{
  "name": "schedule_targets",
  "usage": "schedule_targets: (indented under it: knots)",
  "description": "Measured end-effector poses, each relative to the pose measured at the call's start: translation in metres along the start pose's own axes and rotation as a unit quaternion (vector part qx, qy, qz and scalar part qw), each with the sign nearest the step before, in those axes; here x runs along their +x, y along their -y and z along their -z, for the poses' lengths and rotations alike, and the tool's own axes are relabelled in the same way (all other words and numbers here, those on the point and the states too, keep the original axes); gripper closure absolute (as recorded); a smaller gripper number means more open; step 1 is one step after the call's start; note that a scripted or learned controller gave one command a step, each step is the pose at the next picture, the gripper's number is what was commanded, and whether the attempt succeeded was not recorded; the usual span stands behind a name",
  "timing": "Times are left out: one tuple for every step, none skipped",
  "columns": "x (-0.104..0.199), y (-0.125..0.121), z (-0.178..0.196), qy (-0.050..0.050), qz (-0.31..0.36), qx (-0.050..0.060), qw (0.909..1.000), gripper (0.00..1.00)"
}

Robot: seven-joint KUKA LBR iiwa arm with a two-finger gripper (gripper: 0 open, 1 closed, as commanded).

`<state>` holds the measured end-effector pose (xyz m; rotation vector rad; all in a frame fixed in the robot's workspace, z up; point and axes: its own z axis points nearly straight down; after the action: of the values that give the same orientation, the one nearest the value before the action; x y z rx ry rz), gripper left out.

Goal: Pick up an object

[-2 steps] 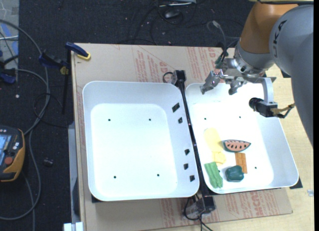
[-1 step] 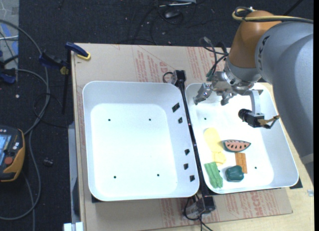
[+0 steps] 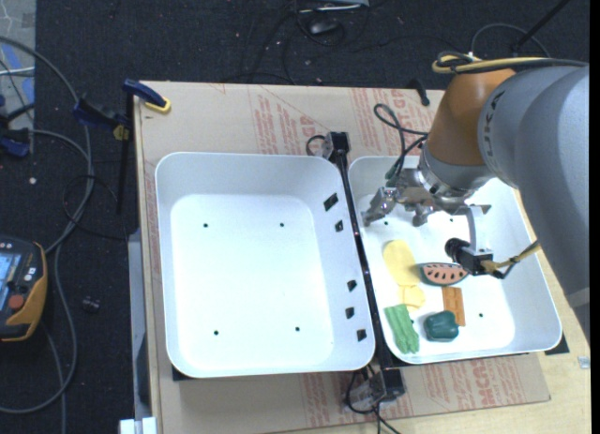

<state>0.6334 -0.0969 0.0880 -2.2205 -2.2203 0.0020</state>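
arm came in from the right, orange band above the wrist, gripper hung over the upper-left part of the right bin. couldn't tell how wide it was, too small & cluttered to read, and nothing showed in its hold. objs all sat lower in that bin: yellow piece just below the gripper, watermelon slice beside it to the right, orange block under that, teal lump touching or nearly touching it, green strip by the bin's left wall. left bin lay alongside, w/ a black divider between the two.
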Motion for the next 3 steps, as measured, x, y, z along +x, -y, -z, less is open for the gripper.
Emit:
schedule_targets:
  knots:
    - [-0.010,-0.017,0.000,0.000,0.000,-0.001,1.0000,0.00]
    - [-0.053,0.048,0.076,0.001,-0.001,-0.004,1.0000,0.00]
    - [-0.096,-0.035,-0.004,0.000,0.000,0.002,1.0000,0.00]
